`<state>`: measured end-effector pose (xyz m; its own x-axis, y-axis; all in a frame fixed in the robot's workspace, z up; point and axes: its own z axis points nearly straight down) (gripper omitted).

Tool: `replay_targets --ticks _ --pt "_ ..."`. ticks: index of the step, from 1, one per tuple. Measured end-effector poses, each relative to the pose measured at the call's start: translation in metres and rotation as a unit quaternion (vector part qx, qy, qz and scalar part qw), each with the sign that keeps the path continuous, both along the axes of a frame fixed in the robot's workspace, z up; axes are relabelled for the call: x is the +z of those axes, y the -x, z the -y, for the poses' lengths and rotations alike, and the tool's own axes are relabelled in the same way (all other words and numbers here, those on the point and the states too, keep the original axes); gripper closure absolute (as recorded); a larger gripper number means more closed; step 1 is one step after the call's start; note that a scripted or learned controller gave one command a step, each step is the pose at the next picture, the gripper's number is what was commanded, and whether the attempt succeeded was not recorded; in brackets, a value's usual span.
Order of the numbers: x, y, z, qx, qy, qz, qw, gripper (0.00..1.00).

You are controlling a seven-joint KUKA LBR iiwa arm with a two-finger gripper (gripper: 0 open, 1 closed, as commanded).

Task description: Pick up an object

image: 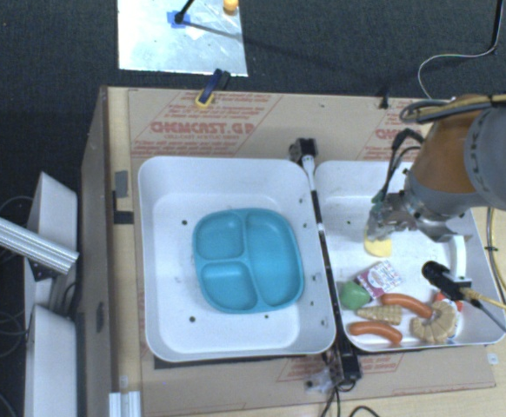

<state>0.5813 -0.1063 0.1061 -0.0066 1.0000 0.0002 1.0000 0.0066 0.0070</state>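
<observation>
Gripper [380, 230] sits low in the right bin [344, 189], near the middle of its floor and somewhat toward the divider shared with the left bin [162, 233]. The arm [462, 159] comes in over the right bin's outer edge. How wide the gripper stands cannot be told from this angle, and nothing can be confirmed in its grasp.

Yellow piece [377, 248] lies on the bin floor just beside the gripper tip, on the side toward the bin's lower edge. Whether the two touch cannot be told.

Remaining contents are crowded along the right bin's lower edge:
- green piece [354, 296] next to the divider
- pink-and-white packet [380, 277] just beside it
- upper sausage [407, 303] below the packet
- lower sausage [376, 331] against the lower rim
- pale ring-shaped pastry [436, 322] toward the lower outer corner

Left bin holds one item – a blue divided plate [247, 260], flat at the centre and apart from all four walls.
</observation>
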Motion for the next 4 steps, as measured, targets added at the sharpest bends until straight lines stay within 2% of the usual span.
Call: replay_targets --ticks 1,2,3,4 --pt "0.000 0.000 0.000 0.000 -0.0001 0.000 1.0000 0.00" --pt "-0.022 0.019 -0.014 -0.002 0.0001 -0.003 1.0000 0.00" --pt "-0.011 0.018 -0.013 -0.002 0.0006 -0.001 1.0000 1.00" --pt "0.079 -0.016 -0.063 -0.001 -0.0001 -0.002 1.0000 1.00"
